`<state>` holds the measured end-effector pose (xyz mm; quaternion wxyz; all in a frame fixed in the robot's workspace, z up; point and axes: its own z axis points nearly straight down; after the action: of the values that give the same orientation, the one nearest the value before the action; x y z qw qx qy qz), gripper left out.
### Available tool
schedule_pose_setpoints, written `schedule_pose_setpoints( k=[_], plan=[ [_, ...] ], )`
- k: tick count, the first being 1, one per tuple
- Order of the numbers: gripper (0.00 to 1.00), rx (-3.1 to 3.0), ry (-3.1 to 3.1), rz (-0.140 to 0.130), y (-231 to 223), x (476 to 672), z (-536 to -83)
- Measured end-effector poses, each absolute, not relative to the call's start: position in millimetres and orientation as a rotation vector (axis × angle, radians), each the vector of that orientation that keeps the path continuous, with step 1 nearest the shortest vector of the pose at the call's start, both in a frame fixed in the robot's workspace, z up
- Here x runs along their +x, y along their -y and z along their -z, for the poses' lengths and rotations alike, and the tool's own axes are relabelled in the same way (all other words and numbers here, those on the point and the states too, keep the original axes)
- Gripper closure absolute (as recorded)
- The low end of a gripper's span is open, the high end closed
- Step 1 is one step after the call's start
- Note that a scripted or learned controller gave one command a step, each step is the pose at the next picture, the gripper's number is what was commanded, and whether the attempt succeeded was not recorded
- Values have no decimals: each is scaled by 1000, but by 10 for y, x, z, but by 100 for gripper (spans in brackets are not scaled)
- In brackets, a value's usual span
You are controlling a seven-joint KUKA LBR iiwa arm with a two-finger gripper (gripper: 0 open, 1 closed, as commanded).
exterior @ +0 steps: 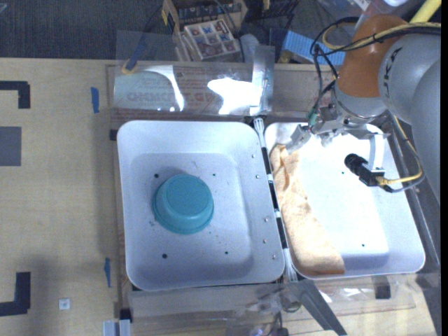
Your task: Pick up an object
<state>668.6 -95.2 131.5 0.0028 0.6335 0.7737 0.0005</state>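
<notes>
Tool point(302, 135) over right bin point(392, 257), far-left corner, above cloth point(304, 219) top end; finger spread unclear, cannot tell. Teal bowl point(183, 203) in left bin point(133, 152). Risk: cloth against wall, fingers may snag rim or pinch fold only, slip.

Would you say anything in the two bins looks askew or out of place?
Yes: the tan cloth in the right bin lies rumpled along its left wall, riding up the rim rather than flat on the floor. The teal bowl in the left bin sits upside down.
</notes>
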Motion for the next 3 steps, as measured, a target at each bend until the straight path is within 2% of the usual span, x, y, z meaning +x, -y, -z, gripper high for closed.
schedule_pose_setpoints(
  k=[1,2,3],
  plan=[
    [0,1912,-2479,-14,1058,6352,-920],
    [100,1914,-2473,-21,1064,6368,-1038],
    [0,1914,-2473,-21,1066,6367,-1037]
  ],
)
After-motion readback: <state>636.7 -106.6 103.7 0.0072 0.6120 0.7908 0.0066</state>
